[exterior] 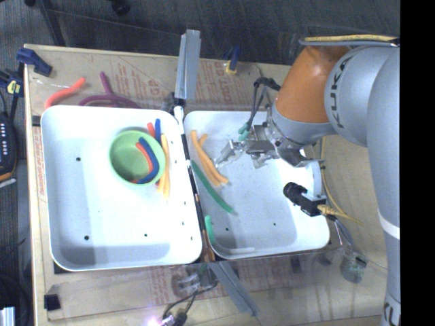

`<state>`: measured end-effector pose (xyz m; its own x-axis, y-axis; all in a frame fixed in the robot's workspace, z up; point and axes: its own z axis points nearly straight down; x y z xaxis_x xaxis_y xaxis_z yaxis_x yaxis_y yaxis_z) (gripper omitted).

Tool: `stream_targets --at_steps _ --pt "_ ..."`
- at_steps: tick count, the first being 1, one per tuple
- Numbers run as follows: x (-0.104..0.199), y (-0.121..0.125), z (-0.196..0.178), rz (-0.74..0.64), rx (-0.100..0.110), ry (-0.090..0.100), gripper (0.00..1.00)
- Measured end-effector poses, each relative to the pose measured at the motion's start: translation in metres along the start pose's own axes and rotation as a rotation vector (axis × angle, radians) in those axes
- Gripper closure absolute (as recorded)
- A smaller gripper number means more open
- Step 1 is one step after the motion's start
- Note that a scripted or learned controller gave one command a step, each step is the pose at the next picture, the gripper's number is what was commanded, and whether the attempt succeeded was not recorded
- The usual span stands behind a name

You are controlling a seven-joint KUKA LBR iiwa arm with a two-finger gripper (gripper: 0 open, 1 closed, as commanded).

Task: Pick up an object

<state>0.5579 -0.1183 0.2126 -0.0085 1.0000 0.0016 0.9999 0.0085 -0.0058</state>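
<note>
A pale wooden bench (136, 285) stands on dark carpet (224, 9), with blue clamps (32, 60) at its 10 o'clock corner and loose orange and purple cords (88, 94) lying above the left bin (81, 236). That bin holds a green bowl (129, 158) ringed by red, blue and yellow sticks. A grey bar (187, 63) rises at 12 o'clock between the bins. In the right bin (272, 236), orange sticks (207, 160) and a green stick (214, 190) lie toward 9 o'clock, along its left wall. The grey arm (360, 94) with its orange band reaches in from 3 o'clock; its gripper (228, 155) hangs just beside the orange sticks, fingers slightly spread, nothing between them. A black fitting (299, 197) juts at the bin's 4 o'clock.
</note>
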Motion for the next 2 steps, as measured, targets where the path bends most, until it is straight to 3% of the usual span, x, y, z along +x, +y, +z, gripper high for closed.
stream_targets --at_steps 1,2 --pt "-0.001 0.014 0.119 -0.128 -0.005 -0.009 0.0" --pt "-0.001 0.014 0.108 -0.135 -0.004 -0.011 1.0"
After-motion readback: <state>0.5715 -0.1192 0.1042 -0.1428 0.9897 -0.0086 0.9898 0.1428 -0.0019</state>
